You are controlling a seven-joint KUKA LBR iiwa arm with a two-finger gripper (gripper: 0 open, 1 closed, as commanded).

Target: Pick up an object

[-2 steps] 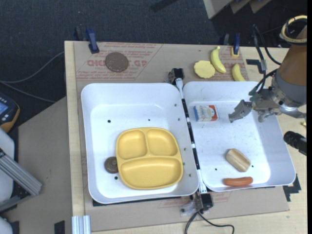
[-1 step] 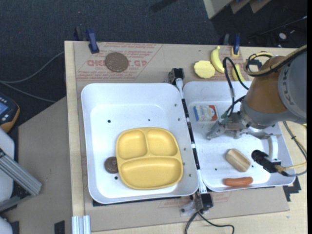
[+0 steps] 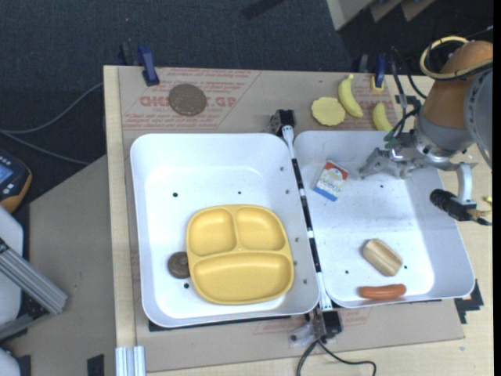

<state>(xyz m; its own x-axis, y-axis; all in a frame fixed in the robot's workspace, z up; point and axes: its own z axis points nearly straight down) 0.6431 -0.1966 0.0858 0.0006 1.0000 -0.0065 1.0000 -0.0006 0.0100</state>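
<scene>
Claw point(image 3: 389, 161) hangs spread open, holding nothing; small carton point(image 3: 332, 181) lies just to its left.

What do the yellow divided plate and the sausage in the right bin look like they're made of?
The yellow divided plate looks like moulded plastic with a matte to satin finish: uniform colour, soft rounded rims. The sausage is probably toy plastic or rubber: even orange-red, slightly glossy, no food texture. Neither can be confirmed from this view.

High slanted view over both bins point(image 3: 156, 210).
</scene>
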